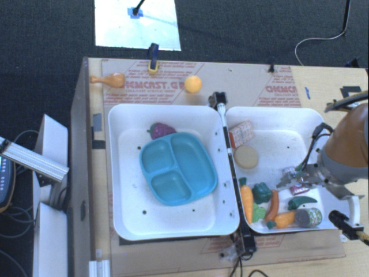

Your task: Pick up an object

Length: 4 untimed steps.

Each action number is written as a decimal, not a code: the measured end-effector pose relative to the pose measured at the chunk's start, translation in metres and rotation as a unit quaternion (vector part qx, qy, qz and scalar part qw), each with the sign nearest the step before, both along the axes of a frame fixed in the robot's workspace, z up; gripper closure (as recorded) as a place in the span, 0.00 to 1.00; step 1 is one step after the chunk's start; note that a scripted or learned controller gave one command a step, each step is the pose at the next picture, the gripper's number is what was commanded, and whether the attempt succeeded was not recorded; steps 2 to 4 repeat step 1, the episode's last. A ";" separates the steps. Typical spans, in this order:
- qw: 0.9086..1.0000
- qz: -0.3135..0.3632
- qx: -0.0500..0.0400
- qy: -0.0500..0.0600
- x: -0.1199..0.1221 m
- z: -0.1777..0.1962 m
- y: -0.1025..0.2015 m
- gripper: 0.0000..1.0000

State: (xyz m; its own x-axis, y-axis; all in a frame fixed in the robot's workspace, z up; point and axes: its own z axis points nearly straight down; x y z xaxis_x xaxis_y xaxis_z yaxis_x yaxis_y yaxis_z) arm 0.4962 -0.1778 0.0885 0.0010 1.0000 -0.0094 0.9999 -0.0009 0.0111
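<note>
Two shallow white bins sit side by side on the cardboard-covered surface (242, 79). The left white bin (124, 212) holds a light blue plastic tray with three compartments (177, 167), tilted in the frame, and a dark purple lumpy toy (161, 130) touching the tray's upper left edge.

The right white bin (277, 117) carries the small things to be picked. Toward its upper left lies a red-and-white packet (241, 133), and just below it a flat beige disc (247, 157). Along the bin's lower edge are clustered an orange plastic carrot (247, 201), a dark green leafy toy (262, 191), a slim red-orange sausage-shaped piece (272, 205), a second small orange piece (284, 219), a dark green pod-shaped piece (302, 201) and a small grey-green can on its side (311, 216).

At the right of the frame the grey and orange arm (349, 146) reaches over the right bin, its gripper (297, 179) low above the bin floor, just above the green pod. Whether it is clenched or released cannot be told.

Above the bins, a small orange ball (192, 84) and a tan wooden-looking peg (109, 81) rest on the cardboard.
</note>
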 end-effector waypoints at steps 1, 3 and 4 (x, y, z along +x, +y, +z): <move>1.000 0.002 0.000 -0.004 0.003 0.012 0.001 1.00; 1.000 0.002 0.000 -0.004 0.003 0.012 0.001 1.00; 1.000 0.002 0.000 -0.004 0.003 0.012 0.001 1.00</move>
